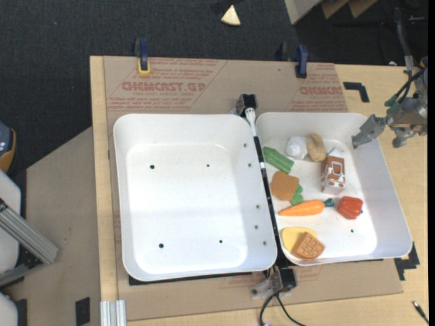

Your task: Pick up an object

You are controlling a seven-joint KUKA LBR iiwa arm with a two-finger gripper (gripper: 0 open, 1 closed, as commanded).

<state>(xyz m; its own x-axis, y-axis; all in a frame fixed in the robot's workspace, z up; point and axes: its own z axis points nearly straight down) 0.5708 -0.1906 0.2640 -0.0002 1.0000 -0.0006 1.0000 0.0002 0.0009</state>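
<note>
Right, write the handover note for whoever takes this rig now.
Tool: at the right bin's far right rim, above the toys, nothing visibly between its fingers; open or shut can't be told.
Right bin: holds all the toys: carrot, red pepper, milk carton, green bean pod, orange bread slice, waffle on a yellow piece, white piece, tan piece.
Left bin: white, beside the right one.
Done: no pick yet.
Left: descend on one toy, grasp, lift.
</note>
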